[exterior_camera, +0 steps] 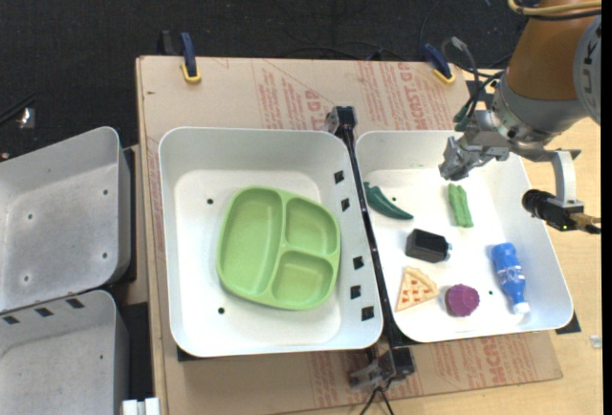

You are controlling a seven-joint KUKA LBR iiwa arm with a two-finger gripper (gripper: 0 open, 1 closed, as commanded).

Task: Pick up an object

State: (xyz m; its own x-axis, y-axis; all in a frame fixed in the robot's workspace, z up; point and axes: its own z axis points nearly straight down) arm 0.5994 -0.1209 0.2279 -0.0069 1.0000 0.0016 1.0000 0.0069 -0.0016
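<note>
Gripper [457, 164] upper right of frame, finger state unreadable — green bean [460, 206] just below it, long axis near-vertical.

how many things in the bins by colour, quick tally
green: 3 - divided plate, dark pepper, light bean pod
black: 1 - block
blue: 1 - bottle
purple: 1 - round piece
orange: 1 - pizza slice
total: 7

Green bean pod [460, 206], lying flat, right bin [545, 212], near back wall.
</note>
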